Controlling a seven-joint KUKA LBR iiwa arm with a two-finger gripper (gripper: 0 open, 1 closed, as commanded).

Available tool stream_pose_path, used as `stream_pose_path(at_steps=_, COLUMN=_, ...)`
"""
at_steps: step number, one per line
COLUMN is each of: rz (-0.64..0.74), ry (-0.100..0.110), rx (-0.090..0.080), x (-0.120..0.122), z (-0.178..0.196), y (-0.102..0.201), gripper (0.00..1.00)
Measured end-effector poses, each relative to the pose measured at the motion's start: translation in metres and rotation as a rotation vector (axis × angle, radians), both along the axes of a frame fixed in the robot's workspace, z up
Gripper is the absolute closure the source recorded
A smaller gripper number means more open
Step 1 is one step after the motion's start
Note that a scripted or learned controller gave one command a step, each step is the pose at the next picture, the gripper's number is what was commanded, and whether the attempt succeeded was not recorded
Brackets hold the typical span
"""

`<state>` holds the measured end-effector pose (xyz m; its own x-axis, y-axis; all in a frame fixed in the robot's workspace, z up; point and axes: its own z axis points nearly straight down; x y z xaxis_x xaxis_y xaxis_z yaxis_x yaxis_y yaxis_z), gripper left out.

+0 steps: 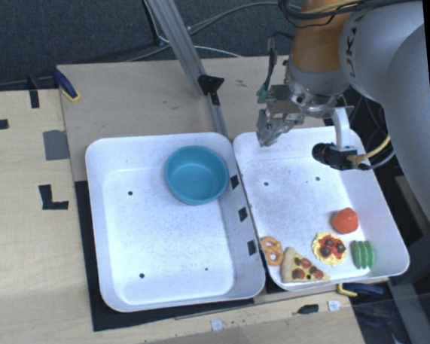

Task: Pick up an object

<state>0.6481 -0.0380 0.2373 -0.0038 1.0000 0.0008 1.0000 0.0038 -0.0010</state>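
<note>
Gripper [270,134] at right bin's [300,189] far rim, finger state indeterminable, nothing seen held; tomato [344,221], pizza slice [301,267], pretzel [271,248] lie near edge; pick judged not yet begun.

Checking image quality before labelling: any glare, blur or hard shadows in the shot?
Camera view: even, soft light, no hard shadows; the white bins look bright but still show their speckle; the gripper is slightly soft; the blue bowl and toy food are fairly sharp; the image is a little grainy.
</note>
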Motion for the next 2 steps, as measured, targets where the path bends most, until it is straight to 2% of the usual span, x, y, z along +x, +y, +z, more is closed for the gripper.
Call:
stream_pose_path(at_steps=1, rz=0.000, ry=0.000, rx=0.000, x=-0.004, z=-0.011, y=0.057, gripper=1.00)
stream_pose_path(at_steps=2, rz=0.002, ry=0.000, rx=0.000, x=0.004, z=-0.014, y=0.118, gripper=1.00)
